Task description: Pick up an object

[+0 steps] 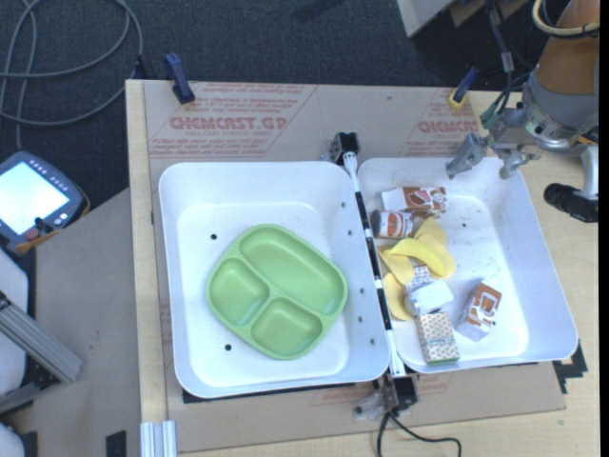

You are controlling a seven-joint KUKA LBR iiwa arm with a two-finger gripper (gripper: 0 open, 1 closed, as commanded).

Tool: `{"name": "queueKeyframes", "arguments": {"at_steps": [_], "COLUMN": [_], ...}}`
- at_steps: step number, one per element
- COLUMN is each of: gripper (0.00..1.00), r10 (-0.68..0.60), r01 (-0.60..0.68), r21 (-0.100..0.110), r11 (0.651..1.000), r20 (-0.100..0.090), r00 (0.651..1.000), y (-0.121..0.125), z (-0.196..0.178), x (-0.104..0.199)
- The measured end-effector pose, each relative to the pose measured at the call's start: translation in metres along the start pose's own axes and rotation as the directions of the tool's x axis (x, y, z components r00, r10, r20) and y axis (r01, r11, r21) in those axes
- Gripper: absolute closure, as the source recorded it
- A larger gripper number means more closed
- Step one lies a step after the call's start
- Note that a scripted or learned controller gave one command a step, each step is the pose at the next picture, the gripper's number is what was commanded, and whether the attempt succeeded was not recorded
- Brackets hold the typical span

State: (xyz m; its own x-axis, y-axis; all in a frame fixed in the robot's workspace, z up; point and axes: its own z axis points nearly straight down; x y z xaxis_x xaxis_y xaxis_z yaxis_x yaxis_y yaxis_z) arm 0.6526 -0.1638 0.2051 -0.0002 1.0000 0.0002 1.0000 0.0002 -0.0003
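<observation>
Dark carpet [247, 27] surrounds the table [285, 122], whose top is a brown board printed with red lettering and held by blue clamps [177, 76] at its far edge. Grey cable [67, 55] loops over the carpet at upper left, and a handheld screen [33, 198] sits off the table's left side.

Two white bins lie side by side, touching along a black seam. The left bin [190, 208] holds a green tray [276, 290] with three compartments, set at a slant near its middle. The right bin [533, 246] holds a cluster along its left half: a yellow banana [419, 255] in the middle, a can [392, 224] on its side just behind it, a brown-and-white packet [423, 199] behind that, a patterned box [437, 336] at the near edge, a small carton [481, 310] to the right of it, and a white piece [430, 296] between banana and box.

The arm [566, 74] reaches in at upper right. Its gripper [487, 158] hovers over the right bin's far rim, the fingers [463, 156] spread wide with nothing between them, well apart from the cluster.
</observation>
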Motion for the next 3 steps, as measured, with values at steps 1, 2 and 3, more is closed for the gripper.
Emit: {"name": "queueKeyframes", "arguments": {"at_steps": [1, 2, 3], "gripper": [0.00, 0.00, 0.00], "r10": [0.000, 0.000, -0.001], "r01": [0.000, 0.000, 0.001], "r21": [0.002, -0.001, -0.002], "r11": [1.000, 1.000, 1.000], "r20": [0.000, 0.000, 0.001], "r00": [1.000, 1.000, 1.000], "y": [-0.058, -0.097, 0.014], "z": [0.072, 0.120, 0.120], "x": [0.036, 0.063, 0.044]}}
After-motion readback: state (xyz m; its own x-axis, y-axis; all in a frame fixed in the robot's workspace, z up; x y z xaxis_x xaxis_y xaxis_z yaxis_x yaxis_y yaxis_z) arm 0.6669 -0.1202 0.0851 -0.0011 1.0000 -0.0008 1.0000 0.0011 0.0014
